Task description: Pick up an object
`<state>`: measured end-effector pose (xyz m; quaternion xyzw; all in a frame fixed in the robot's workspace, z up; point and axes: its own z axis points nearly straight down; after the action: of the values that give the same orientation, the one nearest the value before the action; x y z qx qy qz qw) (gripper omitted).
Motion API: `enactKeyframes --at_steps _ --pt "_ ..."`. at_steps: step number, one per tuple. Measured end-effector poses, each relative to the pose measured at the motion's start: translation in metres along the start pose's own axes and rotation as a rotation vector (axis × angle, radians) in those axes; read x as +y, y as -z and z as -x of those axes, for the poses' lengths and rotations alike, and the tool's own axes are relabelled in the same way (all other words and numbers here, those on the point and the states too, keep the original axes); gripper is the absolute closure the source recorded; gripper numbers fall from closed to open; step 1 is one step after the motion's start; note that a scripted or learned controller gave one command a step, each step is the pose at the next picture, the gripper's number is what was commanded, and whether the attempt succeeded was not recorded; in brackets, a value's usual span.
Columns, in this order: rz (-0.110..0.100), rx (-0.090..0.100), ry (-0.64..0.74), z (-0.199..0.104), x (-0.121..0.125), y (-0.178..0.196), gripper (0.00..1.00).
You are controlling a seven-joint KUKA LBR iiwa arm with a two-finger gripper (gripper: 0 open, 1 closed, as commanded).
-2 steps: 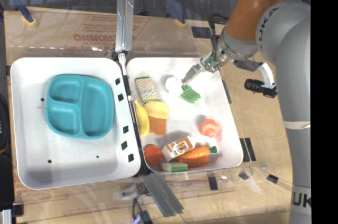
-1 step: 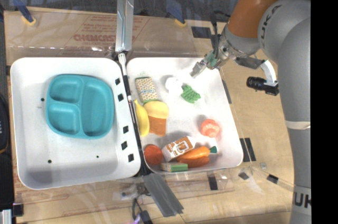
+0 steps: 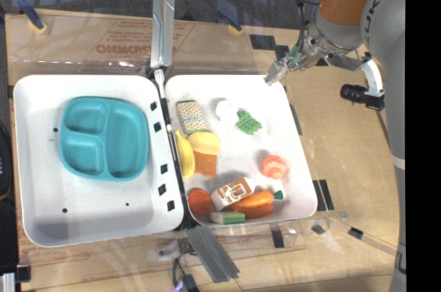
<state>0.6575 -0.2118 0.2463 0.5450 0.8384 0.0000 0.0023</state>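
Camera view: nearest, at the right bin's (image 3: 298, 146) six o'clock edge, a carrot (image 3: 256, 201) is lying, long axis running three to nine o'clock. A descent centred across its width is being advised. Farthest, at one o'clock, the gripper (image 3: 275, 72) is hovering; jaw state cannot be told.

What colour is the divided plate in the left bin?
Teal blue, a plain divided plate with no pattern, seen clearly in the camera view from above.

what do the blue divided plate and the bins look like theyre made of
Blue divided plate: likely moulded plastic, matte, one even colour with soft rounded ridges. Bins: probably thin white plastic, smooth with a slight sheen and rounded corners.
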Motion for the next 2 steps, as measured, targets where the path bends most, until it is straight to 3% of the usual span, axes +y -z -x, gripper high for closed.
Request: enactKeyframes --at_steps 1,2 --pt "-0.003 0.005 0.243 -0.0361 0.0155 -0.0195 1.00" --pt "-0.003 0.004 0.243 -0.0358 0.0153 -0.0195 0.00"
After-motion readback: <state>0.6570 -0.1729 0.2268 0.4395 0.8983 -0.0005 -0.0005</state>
